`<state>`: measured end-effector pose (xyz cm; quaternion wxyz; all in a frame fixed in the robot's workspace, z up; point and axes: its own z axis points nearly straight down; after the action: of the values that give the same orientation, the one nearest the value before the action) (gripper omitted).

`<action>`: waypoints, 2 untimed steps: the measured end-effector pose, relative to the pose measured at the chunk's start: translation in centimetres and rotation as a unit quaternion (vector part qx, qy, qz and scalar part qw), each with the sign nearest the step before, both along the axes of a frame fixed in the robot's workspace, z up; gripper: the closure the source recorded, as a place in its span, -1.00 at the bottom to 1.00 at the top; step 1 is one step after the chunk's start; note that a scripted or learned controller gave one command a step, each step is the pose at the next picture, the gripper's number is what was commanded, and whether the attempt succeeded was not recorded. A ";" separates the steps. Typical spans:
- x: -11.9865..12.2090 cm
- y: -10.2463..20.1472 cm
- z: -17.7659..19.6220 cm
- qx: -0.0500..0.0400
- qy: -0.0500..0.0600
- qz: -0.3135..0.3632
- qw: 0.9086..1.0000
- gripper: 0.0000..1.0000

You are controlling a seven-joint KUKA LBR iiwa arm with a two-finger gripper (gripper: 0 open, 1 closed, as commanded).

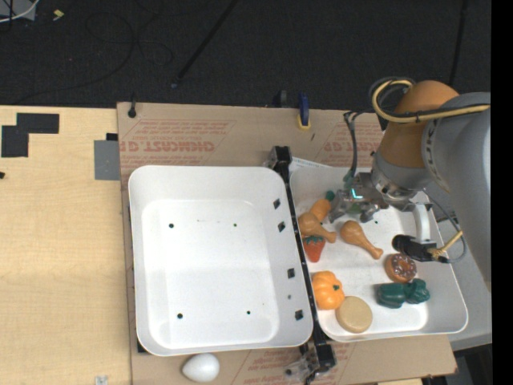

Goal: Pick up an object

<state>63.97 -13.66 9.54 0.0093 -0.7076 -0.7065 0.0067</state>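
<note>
One claw [355, 208] hung low in the right bin [449, 321], just above the toy drumstick [361, 238] and near the orange carrot piece [318, 211]; whether its tips stood apart or together I could not tell. A good grasp would likely mean centering over the drumstick's narrow shaft before closing. Nothing visibly sat in its grip. The left bin [144, 215] lay alongside on the desk [56, 239].

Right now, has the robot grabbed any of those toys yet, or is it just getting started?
Nothing looks picked up yet. The gripper is down in the right bin, at its far end, close to the chicken drumstick and the carrot. I cannot tell from here whether it has hold of anything. The orange pepper, the donut and the green toy lie in that bin. A grasp and a lift are left.
</note>
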 end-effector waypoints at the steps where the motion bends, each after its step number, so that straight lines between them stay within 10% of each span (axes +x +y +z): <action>1: -0.1 3.5 -0.7 -0.011 -0.002 -0.001 1.000 -1.00; 2: -0.1 3.8 0.3 -0.005 0.001 -0.002 1.000 1.00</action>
<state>63.88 -9.87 9.80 0.0066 -0.7093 -0.7048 0.0113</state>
